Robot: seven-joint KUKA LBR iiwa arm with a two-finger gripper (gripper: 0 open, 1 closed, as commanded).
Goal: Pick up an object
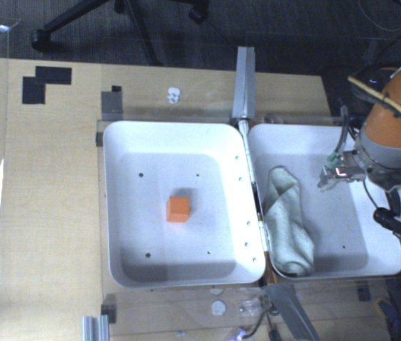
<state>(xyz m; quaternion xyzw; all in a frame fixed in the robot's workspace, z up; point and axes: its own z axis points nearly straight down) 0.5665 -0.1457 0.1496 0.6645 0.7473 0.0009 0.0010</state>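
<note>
Orange cube [178,209], pale grey-white cloth [287,221], white bins [163,135] (both plain), tan wooden bench [37,212].

From where I sit, the left bin [115,212] gives me the most room: its floor is bare all round the orange cube [178,209], which sits near the middle, well apart from every wall, so I can come down on it from any side. The right bin [381,258] is tighter. A crumpled grey-white cloth [288,221] lies along its left wall, running from mid-bin to the near edge, touching the divider side. The arm [392,130] hangs over the far right part of that bin, with the gripper [333,172] just right of the cloth. An upright metal post [243,84] stands at the far end between the bins.
</note>
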